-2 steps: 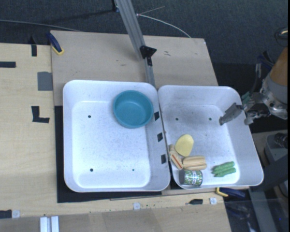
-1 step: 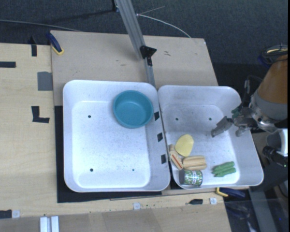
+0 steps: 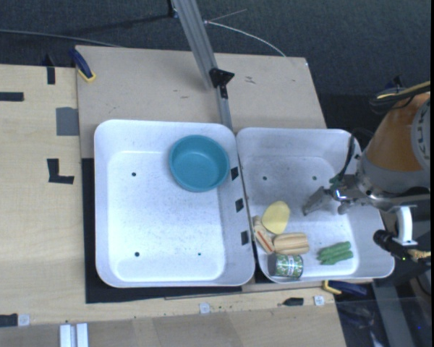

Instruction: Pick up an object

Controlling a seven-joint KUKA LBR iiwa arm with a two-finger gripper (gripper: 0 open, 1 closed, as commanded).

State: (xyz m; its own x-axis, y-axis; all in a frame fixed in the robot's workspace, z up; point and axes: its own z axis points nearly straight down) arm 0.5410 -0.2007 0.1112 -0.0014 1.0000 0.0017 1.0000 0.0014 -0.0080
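Note:
My gripper [image 3: 325, 207] hovers over the right bin [image 3: 289, 147], near its right side, with its fingers spread open and nothing between them. Just to its left lies a yellow rounded object [image 3: 276, 216]. Below that sit a hot dog toy [image 3: 290, 242] and a small green-labelled can [image 3: 286, 266] at the bin's front edge. A green leafy piece [image 3: 335, 252] lies front right, below the gripper. In the left bin [image 3: 123, 215] a blue bowl [image 3: 197, 163] stands at the back right corner.
A slim orange-striped item [image 3: 260, 235] rests against the right bin's left wall. A grey metal pole [image 3: 202, 45] slants down to the gap between the bins. The arm's orange band [image 3: 399, 139] rises at the right.

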